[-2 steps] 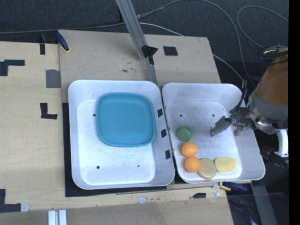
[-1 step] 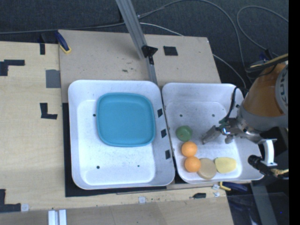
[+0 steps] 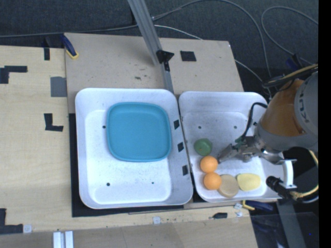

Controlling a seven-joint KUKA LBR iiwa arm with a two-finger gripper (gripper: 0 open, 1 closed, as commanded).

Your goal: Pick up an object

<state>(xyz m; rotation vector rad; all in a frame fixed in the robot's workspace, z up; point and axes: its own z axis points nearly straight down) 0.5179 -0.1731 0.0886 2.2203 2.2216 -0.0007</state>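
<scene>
My hand (image 3: 226, 152) is low in the right bin (image 3: 217, 102), tips pointing at the upper orange ball (image 3: 209, 164) and just beside it; open or closed, I cannot tell. Nothing seen between the fingers. Second orange ball (image 3: 211, 181) lies below, touching a tan disc (image 3: 228, 185), with a yellow piece (image 3: 249, 181) next to that. Green ball (image 3: 202, 146) sits above. The left bin (image 3: 93, 154) carries a blue plate (image 3: 138, 131). Ball looks light, smooth, likely to roll; best pinched across its widest middle.
</scene>
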